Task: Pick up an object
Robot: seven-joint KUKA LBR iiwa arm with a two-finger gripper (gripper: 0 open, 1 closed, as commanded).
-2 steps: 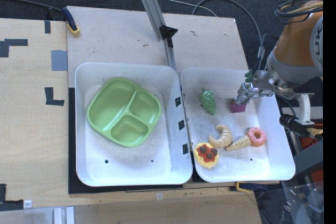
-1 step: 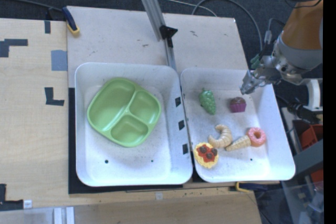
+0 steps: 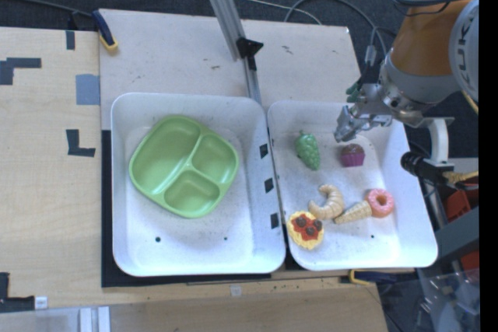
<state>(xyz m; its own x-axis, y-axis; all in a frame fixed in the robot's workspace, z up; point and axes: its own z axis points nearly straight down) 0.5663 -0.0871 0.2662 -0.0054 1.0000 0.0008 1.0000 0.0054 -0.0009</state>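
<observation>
So you've got two white bins side by side: the left bin point(image 3: 136, 245) in the middle-left of the frame carries a big green divided plate point(image 3: 184, 166), and the right bin point(image 3: 405, 241), centre-right, has all the small stuff, so that's where your pick is. The arm point(image 3: 432, 35) comes in from the upper right, and its gripper point(image 3: 348, 130) sits over the upper part of that right bin, just above a small purple toy point(image 3: 352, 155). I honestly can't tell how far the pincer is open from this angle, and nothing shows between its tips, so I wouldn't count anything as held. The purple piece looks like your obvious target since it's right under the tool and stands apart from its neighbours. To the left of it is a green bunch of grapes point(image 3: 308, 151), close enough that you'd want to come straight down and not drift left. Lower in the bin there's a croissant point(image 3: 327, 202) touching an ice cream cone point(image 3: 352, 212), a pink donut point(image 3: 380, 202) beside the cone's end, and a little tart point(image 3: 306, 230) at the lower left corner. That cluster looks crowded, so I'd leave it. My advice: centre over the purple toy, go low enough to straddle it, then close and lift slowly, because it's small and rounded and could pop out.
</observation>
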